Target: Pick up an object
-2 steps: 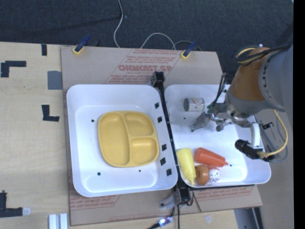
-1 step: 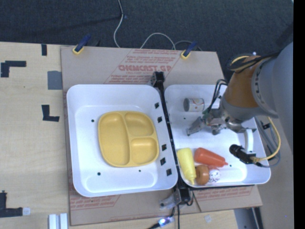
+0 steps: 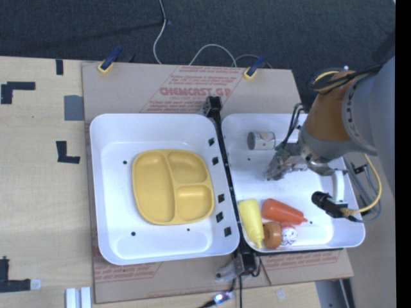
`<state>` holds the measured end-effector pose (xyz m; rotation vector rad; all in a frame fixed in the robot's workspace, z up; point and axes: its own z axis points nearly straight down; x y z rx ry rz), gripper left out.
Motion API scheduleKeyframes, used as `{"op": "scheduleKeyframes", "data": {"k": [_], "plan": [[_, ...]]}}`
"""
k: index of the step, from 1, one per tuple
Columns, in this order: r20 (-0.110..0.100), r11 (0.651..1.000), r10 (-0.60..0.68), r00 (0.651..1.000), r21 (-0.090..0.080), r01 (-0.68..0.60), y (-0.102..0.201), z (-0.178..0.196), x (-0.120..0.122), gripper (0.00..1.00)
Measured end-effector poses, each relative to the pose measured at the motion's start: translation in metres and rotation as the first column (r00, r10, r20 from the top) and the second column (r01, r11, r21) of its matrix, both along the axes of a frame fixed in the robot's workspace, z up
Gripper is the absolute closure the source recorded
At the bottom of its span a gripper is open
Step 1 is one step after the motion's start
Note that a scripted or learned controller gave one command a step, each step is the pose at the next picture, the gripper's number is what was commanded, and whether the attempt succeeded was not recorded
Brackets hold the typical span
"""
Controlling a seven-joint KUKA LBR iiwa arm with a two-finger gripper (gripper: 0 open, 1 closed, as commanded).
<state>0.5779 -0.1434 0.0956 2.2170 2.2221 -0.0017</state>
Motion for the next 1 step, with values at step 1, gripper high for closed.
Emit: {"op": "scheduleKeyframes", "data": {"k": [1], "plan": [[0.002, 1.0, -0.001, 1.0, 0.001, 0.001, -0.004, 0.0573, 0.009, 1.0]]}}
